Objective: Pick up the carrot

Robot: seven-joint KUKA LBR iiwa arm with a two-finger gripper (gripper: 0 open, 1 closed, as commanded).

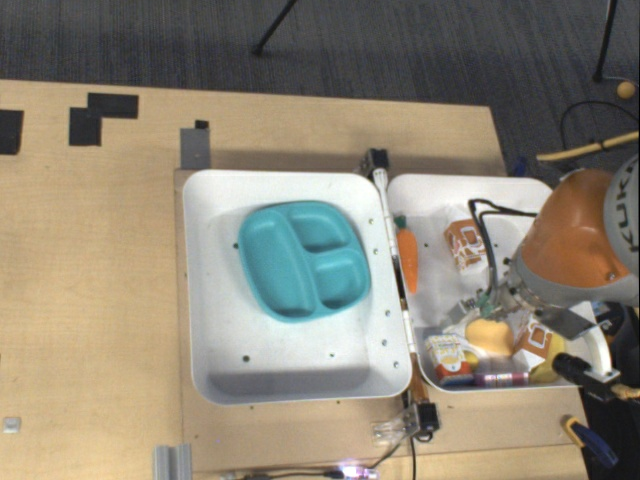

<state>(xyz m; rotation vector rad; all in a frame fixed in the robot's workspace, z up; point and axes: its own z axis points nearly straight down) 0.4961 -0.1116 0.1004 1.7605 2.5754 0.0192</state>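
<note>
The carrot (407, 258) is small and orange with a green top. It lies lengthwise against the left wall of the right bin (430, 193), top end pointing to the back. My gripper (487, 304) hangs low over the front half of that bin, to the right of the carrot and apart from it, just above a yellow rounded item (488, 336). The arm's orange band (572, 236) and grey wrist cover much of the bin's right side.
A teal divided plate (303, 258) lies in the left bin (215, 358). In the right bin, a brown-and-white packet (465, 245) sits at the back. A small white pack (447, 351), a red-and-purple stick (488, 377) and an orange box (537, 340) crowd the front.
</note>
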